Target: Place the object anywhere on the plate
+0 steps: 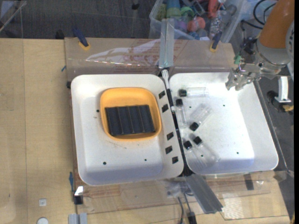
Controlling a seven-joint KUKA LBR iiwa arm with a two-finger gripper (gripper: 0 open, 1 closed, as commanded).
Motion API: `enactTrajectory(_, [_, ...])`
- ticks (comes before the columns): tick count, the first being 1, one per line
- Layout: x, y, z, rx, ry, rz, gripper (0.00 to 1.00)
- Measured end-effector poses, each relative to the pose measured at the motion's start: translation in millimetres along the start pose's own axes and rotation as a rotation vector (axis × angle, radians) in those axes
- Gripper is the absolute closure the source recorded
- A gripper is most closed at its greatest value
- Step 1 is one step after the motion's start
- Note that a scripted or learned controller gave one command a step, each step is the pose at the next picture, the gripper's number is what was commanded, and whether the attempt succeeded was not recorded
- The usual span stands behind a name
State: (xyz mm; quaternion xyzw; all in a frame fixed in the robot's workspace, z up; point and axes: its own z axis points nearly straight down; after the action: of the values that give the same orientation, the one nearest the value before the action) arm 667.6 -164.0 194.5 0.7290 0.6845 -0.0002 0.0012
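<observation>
Vials (194, 92), clear plastic w/ black caps, lie scattered along right bin's (261, 139) left edge. Probably light, slick, roll easily; grab mid-body. Gripper (238, 80) hovers at bin's far right corner; fingers' state can't tell. Plate (108, 97) sits in left bin.

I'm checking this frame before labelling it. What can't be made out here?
- Pincer, camera view: too small and blurred to tell whether it is open or shut.
- Clear vials in the right bin: transparent against white, count unclear.
- Arm: cut off by the right edge.
</observation>
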Motion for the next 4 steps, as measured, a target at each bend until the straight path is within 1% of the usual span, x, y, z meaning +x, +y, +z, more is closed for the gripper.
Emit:
enactTrajectory(1, [-1.6,0.7,-43.2,-0.003,-0.001,-0.181,1.00])
enactTrajectory(2, [-17.3,1.3,-73.3,-0.002,-0.001,-0.207,1.00])
enactTrajectory(3, [-51.9,3.5,-103.0,-0.004,-0.002,-0.395,1.00])
enactTrajectory(4, [-57.8,4.5,-143.7,-0.005,-0.002,-0.553,1.00])
